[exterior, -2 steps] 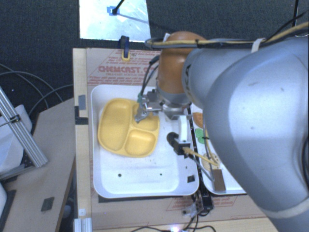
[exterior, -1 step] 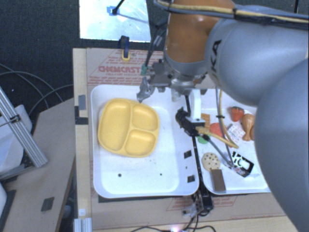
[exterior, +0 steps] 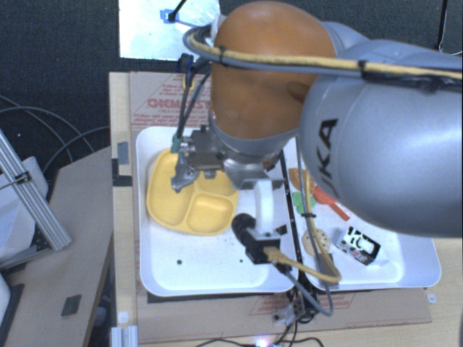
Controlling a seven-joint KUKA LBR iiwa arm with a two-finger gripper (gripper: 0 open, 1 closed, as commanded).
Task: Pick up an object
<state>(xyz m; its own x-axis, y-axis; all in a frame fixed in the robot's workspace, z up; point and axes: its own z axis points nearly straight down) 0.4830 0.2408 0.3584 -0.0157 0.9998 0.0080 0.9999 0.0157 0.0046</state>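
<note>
A yellow divided plate (exterior: 194, 207) lies in the left white bin (exterior: 189, 267), toward its back left. My gripper (exterior: 181, 177) hangs low over the plate's back compartment, close to its surface. The grey and orange arm reaches in from the right and hides the back of both bins. Nothing can be seen held in the gripper.
In the right bin (exterior: 425, 267) lie an orange utensil (exterior: 331, 202), a small green piece (exterior: 302, 202), a round tan object (exterior: 316, 243) and a black-and-white object (exterior: 359, 245). Cardboard (exterior: 160, 100) lies under the bins. A slanted metal rail (exterior: 32, 194) stands at far left.
</note>
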